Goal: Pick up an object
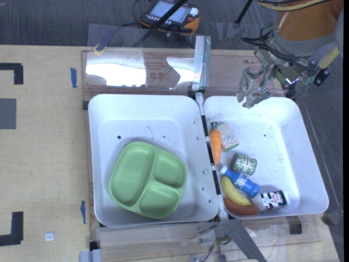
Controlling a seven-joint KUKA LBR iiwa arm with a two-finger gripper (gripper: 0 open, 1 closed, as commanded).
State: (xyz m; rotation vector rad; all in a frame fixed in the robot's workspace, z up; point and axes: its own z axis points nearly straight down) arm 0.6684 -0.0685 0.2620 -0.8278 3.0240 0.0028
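My gripper [252,96] hangs over the far rim of the right bin [283,141], fingers spread apart and pointing down, with nothing between them. The objects lie well in front of it, along the bin's left and near side: an orange carrot [216,145], a patterned packet [228,136], a green can [244,164], a blue bottle [243,184], a yellow banana [233,192], a red item [244,208] and a small black-and-white carton [271,199].
The left bin [109,119] holds a green divided plate [147,179]. A metal divider post [200,64] stands behind the seam between the bins. A handheld controller [168,14] lies on the floor at the back.
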